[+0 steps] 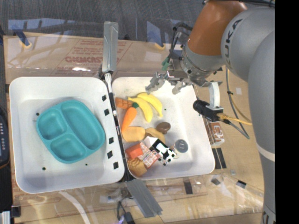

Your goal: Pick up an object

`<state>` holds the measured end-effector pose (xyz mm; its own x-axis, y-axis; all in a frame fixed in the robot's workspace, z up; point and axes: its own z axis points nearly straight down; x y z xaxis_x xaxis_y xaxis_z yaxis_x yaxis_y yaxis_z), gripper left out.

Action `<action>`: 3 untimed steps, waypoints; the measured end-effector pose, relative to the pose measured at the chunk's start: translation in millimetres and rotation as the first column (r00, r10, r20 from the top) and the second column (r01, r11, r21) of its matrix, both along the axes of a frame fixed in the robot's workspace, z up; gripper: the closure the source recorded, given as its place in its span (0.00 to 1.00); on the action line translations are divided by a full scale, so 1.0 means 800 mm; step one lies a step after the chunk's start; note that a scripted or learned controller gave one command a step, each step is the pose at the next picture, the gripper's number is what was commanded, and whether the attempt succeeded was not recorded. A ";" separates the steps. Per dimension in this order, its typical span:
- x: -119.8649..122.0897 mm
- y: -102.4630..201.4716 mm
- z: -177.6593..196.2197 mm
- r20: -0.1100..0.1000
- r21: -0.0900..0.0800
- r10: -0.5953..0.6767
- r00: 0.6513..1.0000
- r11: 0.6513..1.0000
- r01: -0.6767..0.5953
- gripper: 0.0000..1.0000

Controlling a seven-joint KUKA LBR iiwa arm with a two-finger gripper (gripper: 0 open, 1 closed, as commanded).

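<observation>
The end effector (166, 83), fingers spread, hovers over the right bin (198, 139) just above the bananas (150, 104).

Dark grey carpet (70, 1) lies beyond a wooden bench (236, 171) covered partly with taped cardboard (60, 55).

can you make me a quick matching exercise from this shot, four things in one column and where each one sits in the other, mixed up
Things:
1. teal divided plate
2. bananas
3. carrot
4. gripper

Places:
A. in the right bin, just left of the bananas
B. above the far end of the right bin
C. alone in the left bin
D. in the right bin, near its far end, below the gripper

Pairs: 1-C, 2-D, 3-A, 4-B
</observation>
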<state>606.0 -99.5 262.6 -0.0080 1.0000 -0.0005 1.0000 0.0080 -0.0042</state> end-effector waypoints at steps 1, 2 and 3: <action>0.014 0.012 -0.135 -0.008 0.000 -0.193 0.981 0.981 0.193 0.00; 0.029 -0.015 -0.210 0.006 -0.002 -0.192 0.981 0.981 0.192 0.00; 0.028 -0.012 -0.199 -0.002 0.000 -0.189 0.982 0.982 0.189 1.00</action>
<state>628.3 -109.2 103.2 0.1807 0.9835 -0.0005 0.9835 -0.1807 -0.0066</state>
